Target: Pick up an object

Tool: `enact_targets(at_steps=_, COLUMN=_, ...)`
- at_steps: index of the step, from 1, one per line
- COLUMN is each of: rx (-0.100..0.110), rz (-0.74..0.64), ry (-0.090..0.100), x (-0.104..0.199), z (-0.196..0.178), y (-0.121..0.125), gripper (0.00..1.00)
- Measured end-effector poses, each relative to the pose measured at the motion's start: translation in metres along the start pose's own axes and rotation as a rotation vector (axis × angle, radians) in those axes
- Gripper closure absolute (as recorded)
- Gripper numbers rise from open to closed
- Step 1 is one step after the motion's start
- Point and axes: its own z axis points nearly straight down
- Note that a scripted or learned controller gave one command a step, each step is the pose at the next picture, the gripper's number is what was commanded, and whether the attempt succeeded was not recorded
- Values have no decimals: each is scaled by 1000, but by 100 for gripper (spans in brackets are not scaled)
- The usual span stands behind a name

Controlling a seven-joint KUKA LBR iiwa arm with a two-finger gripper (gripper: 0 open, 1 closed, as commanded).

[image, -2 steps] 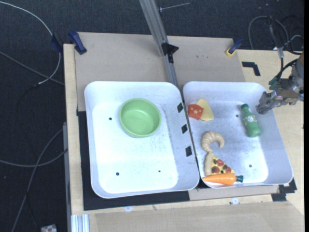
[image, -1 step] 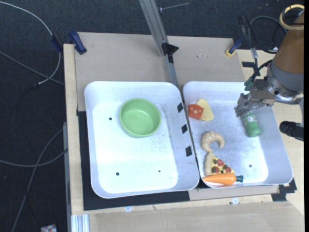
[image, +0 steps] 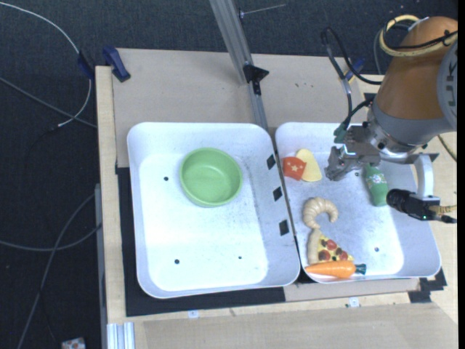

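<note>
gripper (image: 340, 167) seen low over right bin (image: 414, 257), just right of red-and-yellow wedge (image: 301, 166); jaw state cannot be told | green bottle (image: 376, 185) just right of gripper | curved tan croissant (image: 320, 211), pizza slice (image: 327, 249), glossy carrot (image: 333, 270) at front | round green bowl (image: 211, 176) in left bin (image: 156, 267)

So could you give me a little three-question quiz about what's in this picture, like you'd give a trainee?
1. True or false: the green bowl sits in the left bin.
2. Which lies nearest the right bin's front edge: A) croissant B) carrot C) green bottle?
3. Fill in: the gripper hovers over the ___ bin.

Key: 1 true; 2 B; 3 right.
</note>
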Motion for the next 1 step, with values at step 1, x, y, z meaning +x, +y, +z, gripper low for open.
enact_targets(at_steps=1, rx=3, rz=0, ry=0, x=57, z=11, y=-2, gripper=100)
